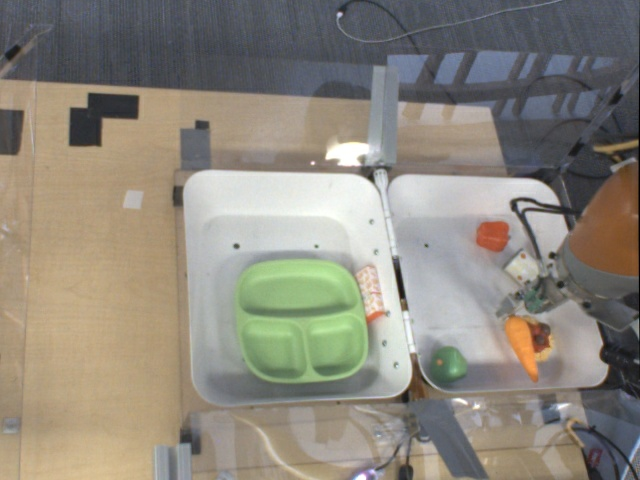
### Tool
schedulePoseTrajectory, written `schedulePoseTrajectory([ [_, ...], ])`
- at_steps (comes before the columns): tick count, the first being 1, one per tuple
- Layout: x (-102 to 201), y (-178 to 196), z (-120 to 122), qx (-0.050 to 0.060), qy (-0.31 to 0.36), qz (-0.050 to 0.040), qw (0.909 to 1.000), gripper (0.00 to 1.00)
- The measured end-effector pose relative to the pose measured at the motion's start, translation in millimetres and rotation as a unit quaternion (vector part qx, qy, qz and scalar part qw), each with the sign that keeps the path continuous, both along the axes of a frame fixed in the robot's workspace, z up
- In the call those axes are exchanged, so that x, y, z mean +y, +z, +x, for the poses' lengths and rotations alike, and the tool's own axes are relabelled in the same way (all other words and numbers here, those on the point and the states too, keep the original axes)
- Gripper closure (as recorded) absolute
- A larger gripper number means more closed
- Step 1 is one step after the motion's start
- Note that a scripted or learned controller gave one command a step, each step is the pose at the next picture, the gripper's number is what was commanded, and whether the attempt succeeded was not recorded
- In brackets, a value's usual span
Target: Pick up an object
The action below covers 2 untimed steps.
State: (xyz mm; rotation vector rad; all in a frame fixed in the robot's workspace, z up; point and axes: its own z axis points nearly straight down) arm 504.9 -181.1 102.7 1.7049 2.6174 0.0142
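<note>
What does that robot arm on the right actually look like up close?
The arm is grey with a broad orange band above the wrist. A black cable loops beside it. The small gripper at its tip looks metallic, with white and greenish parts.

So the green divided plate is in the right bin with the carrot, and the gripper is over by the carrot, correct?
Not quite. The camera view shows the green divided plate in the left bin, not the right one. The carrot does lie in the right bin, and the gripper is just above it there.
</note>
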Motion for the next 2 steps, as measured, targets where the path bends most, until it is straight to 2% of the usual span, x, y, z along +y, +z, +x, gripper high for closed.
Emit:
schedulePoseTrajectory([
  [1,-3,-15,77,0.005,-0.164,0.0026,0.9865,1.00],
  [2,71,96,97,0.006,-0.135,0.0025,0.9909,1.00],
])
